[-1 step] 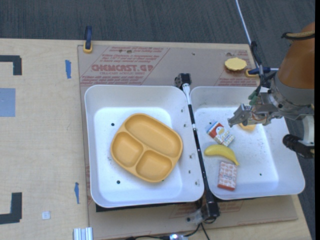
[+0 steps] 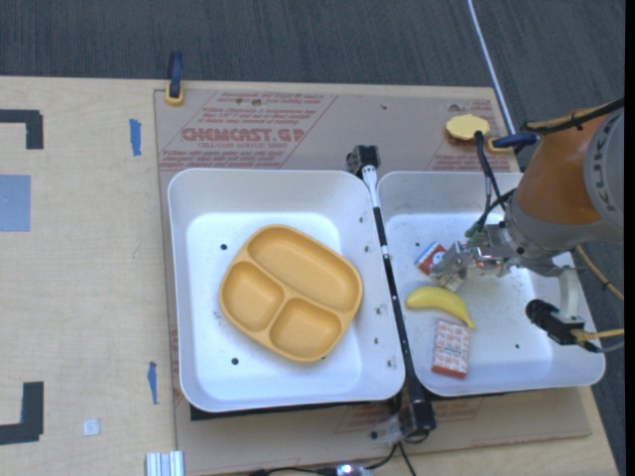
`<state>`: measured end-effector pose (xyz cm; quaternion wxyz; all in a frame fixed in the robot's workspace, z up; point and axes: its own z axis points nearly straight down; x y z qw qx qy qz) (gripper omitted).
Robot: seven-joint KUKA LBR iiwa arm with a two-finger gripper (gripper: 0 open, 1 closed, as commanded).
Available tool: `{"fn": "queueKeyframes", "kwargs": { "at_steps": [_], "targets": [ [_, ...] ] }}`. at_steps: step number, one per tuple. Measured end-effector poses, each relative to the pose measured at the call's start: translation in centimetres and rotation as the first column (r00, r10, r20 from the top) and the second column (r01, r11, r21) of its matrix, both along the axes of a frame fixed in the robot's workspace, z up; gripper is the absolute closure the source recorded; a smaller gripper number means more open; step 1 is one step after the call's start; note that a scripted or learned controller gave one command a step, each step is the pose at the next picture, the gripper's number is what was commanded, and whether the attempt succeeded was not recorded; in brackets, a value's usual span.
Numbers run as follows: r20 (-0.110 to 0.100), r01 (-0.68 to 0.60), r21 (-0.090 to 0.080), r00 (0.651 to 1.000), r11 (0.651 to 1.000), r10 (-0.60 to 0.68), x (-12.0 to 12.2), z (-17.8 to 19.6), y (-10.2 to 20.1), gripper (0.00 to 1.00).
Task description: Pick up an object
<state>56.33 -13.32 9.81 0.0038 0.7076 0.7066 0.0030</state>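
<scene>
You are looking down on a bench with two shallow white bins side by side. The left bin [image 2: 189, 266] holds a yellow divided plate [image 2: 290, 293] with three compartments. The right bin [image 2: 585, 365] holds the small things you might pick: a banana [image 2: 442, 305] near its middle, a red and white packet [image 2: 451, 349] just below the banana, and a small red and white carton [image 2: 431, 257] above it, near the divider.

The grey arm with its orange band [image 2: 556, 181] reaches in from the right, bent down over the right bin. Its gripper [image 2: 458, 264] hangs low, just beside the small carton and just above the banana's upper end. You cannot tell how its fingers stand, and nothing can be seen held.

To do this step well, settle on one object, probably the carton or banana. Centre over it, keep clear of the neighbour, and come straight down before closing. The banana's curve could let it roll aside.
</scene>
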Motion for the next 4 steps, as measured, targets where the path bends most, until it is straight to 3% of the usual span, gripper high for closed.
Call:
{"fn": "queueKeyframes", "kwargs": {
  "at_steps": [1, 3, 4],
  "targets": [
    [-0.007, -0.002, 0.002, 1.000, 1.000, 0.002, -3.2, -1.2, 4.1, 0.00],
    [-0.005, -0.001, 0.001, 1.000, 1.000, 0.001, -8.2, -1.2, 4.1, 0.00],
    [-0.004, -0.001, 0.001, 1.000, 1.000, 0.001, -8.2, -1.2, 4.1, 0.00]
  ]
}}
